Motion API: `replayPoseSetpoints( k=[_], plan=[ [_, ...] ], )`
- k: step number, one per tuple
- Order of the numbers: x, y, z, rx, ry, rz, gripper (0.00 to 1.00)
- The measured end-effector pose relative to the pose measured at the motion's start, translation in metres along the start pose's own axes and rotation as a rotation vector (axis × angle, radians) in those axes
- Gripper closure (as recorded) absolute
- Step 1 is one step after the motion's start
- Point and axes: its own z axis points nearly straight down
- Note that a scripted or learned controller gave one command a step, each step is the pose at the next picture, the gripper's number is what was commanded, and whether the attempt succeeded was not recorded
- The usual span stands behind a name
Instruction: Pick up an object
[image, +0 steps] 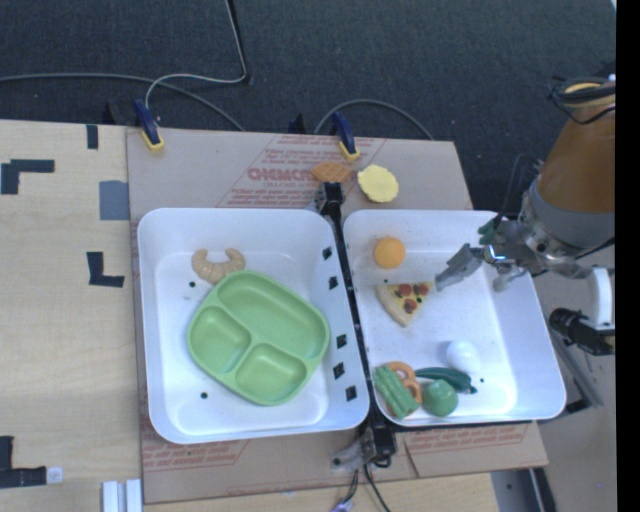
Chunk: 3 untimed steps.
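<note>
Surface (60, 330): pale wood with a brown cardboard sheet (280, 175) laid on it, held at the far edge by two blue-and-yellow clamps (150, 125). Two shallow white bins sit side by side on the cardboard. Left bin (165, 235): one green divided plate (258, 337), three compartments, lying flat near the middle; one tan croissant-shaped toy (218, 263) just beyond the plate's far-left edge, apart from it. Right bin (530, 375): one orange ball (389, 252) toward the far-left corner; one pizza slice toy (404, 299) just in front of it, near the ball but apart from it; one white egg-shaped item (461, 352) nearer the front; a cluster of green vegetable toys (425, 390) with an orange ring-shaped piece at the front-left, touching one another. Outside the bins, on the cardboard behind the right bin: one yellow round toy (378, 184) and one waffle-like brown piece (332, 172). Arm: enters from the right. Pincer (478, 268): over the far-right part of the right bin, fingers spread apart, nothing between them; the pizza slice lies to its left, untouched.
</note>
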Motion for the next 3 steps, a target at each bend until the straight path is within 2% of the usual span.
replayPoseSetpoints(
  k=[1, 2, 3],
  plan=[
    [0.019, 0.030, 0.097, 0.002, 0.001, 0.000, 0.00],
    [0.028, 0.062, 0.171, -0.003, -0.001, 0.000, 0.00],
    [0.032, 0.109, 0.172, -0.004, -0.001, -0.001, 0.00]
  ],
)
